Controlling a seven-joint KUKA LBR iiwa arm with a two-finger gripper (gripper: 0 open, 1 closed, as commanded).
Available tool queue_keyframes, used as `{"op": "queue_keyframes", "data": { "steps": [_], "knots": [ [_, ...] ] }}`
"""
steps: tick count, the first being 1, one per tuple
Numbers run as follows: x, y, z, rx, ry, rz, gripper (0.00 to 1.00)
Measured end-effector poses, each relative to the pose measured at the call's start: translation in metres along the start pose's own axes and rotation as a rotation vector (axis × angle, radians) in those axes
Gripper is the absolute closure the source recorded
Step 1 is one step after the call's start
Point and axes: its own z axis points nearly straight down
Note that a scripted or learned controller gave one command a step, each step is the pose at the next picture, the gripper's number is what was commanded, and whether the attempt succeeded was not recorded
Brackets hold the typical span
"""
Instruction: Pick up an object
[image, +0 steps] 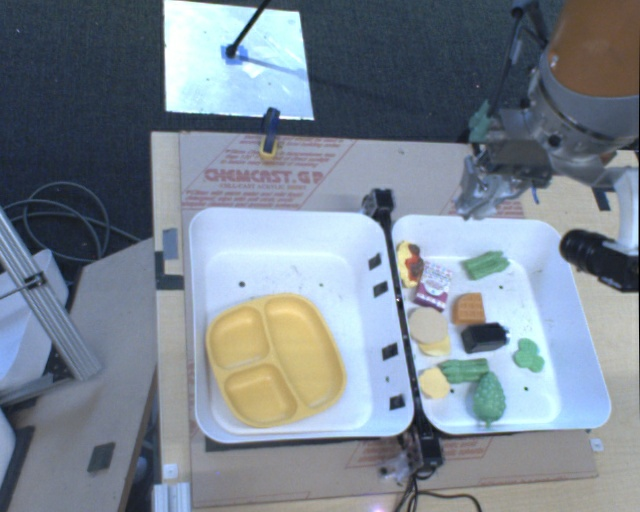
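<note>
Above the right bin's (575, 300) far rim, the claw (487, 196) hangs, grip unreadable; green pod (486, 265) lies crosswise.

Two white bins (300, 235), smooth moulded plastic with a soft sheen. Yellow tray (273, 356), glossy plastic, in the bin farther from the gripper (484, 198), which is bare grey metal. Small toy foods (470, 340) below the gripper, matt plastic or foam. Bench top (260, 170), matt board with red print. Floor (80, 100), dark rough carpet.
</note>
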Motion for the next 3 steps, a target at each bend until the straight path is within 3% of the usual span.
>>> {"op": "queue_keyframes", "data": {
  "steps": [3],
  "knots": [
    [-0.001, 0.002, -0.033, -0.008, 0.000, -0.016, 1.00]
  ]
}}
